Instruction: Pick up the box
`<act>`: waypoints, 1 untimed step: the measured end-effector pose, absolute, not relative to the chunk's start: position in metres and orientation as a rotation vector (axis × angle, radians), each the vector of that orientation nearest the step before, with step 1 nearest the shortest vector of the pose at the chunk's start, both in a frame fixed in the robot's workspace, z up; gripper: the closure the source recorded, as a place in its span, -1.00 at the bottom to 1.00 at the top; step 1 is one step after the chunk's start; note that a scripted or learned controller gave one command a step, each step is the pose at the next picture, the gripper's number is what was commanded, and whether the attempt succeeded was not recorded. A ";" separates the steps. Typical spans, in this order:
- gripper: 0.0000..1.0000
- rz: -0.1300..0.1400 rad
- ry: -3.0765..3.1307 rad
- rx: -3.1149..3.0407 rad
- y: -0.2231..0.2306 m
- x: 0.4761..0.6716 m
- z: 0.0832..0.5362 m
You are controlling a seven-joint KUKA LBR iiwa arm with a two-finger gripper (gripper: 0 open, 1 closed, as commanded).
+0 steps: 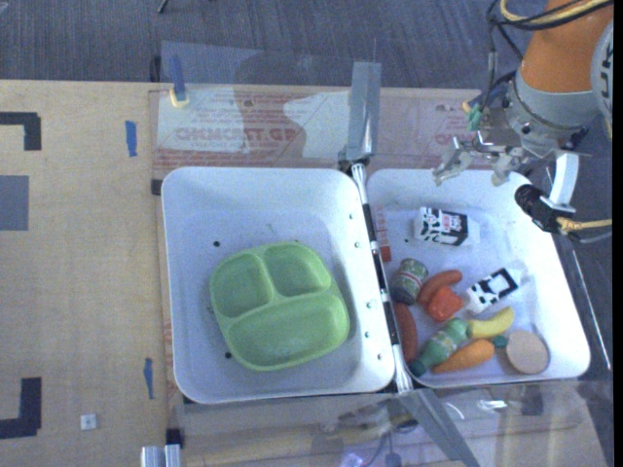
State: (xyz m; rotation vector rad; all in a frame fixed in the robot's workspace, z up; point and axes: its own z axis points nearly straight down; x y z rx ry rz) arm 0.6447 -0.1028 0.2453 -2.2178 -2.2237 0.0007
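Note:
The box [443,227] is a small black-and-white carton lying flat in the upper part of the right bin [574,305]. A second black-and-white carton [493,288] lies lower and further right, among the toy food. My gripper [477,169] hangs over the far rim of the right bin, above and slightly right of the box. Its two fingers are spread, so it is open with nothing between them. It is apart from the box.
Toy food crowds the lower right bin: a can [410,278], a red pepper [443,305], a sausage [406,331], a green bottle [440,344], a carrot [465,356], a banana [492,323] and a tan disc [527,352]. A green divided plate [279,305] lies in the left bin [195,212].

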 end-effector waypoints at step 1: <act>-1.00 0.001 -2.160 -2.279 0.001 0.594 0.184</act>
